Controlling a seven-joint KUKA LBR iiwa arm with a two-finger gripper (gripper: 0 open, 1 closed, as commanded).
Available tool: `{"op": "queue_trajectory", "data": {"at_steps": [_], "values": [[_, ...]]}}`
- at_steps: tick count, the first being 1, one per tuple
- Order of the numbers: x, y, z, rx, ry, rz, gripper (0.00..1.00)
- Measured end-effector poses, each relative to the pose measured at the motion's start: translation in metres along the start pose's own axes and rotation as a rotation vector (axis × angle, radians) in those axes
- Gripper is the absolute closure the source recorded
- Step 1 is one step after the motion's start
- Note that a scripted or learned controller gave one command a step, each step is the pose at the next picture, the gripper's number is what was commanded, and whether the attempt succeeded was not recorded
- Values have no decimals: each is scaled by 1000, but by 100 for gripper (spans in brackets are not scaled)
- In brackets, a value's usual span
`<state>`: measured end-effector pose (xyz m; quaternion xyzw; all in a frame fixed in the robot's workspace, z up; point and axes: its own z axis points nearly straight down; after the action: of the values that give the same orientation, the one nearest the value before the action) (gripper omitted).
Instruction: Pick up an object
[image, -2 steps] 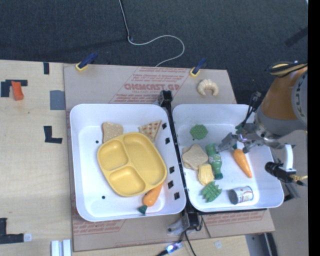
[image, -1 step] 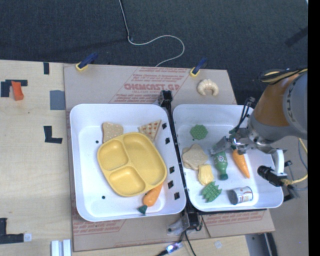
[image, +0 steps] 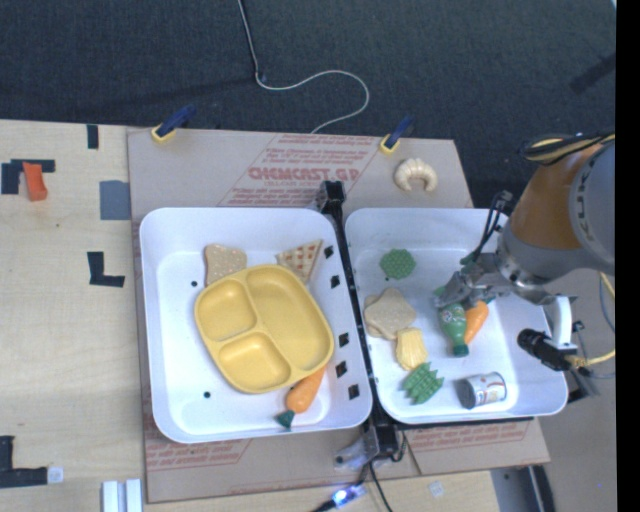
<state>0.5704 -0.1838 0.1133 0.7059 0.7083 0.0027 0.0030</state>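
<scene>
Arm: the grey arm with its orange band (image: 550, 205) is seen reaching in from three o'clock, over the right bin (image: 520, 405).
Tool: the tool (image: 458, 297) is lowered at the centre of the right bin, right over the green bottle (image: 455, 328) and orange carrot (image: 476, 318); whether it is clenched or released cannot be told, and nothing is seen gripped.
Right bin: a green round piece (image: 398, 264) is spotted at eleven o'clock, a tan slice (image: 389, 314) and yellow corn (image: 410, 349) at nine, a spiky green piece (image: 424, 383) at seven, a silver can (image: 484, 390) at five.
Left bin: a yellow divided plate (image: 263, 326) is laid at the centre of the left bin (image: 160, 330), toast (image: 224, 262) at eleven, a cracker wedge (image: 305, 258) at one, another carrot (image: 303, 392) at five.
Counter: a croissant (image: 415, 175) is seen lying on the counter (image: 60, 330), at twelve o'clock of the right bin.
</scene>
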Motion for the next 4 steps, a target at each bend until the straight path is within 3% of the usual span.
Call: {"op": "queue_trajectory", "data": {"at_steps": [2, 4], "values": [[-4, 3, -115, 4, -1, 2, 100], [90, 45, -97, 9, 1, -3, 100]]}}
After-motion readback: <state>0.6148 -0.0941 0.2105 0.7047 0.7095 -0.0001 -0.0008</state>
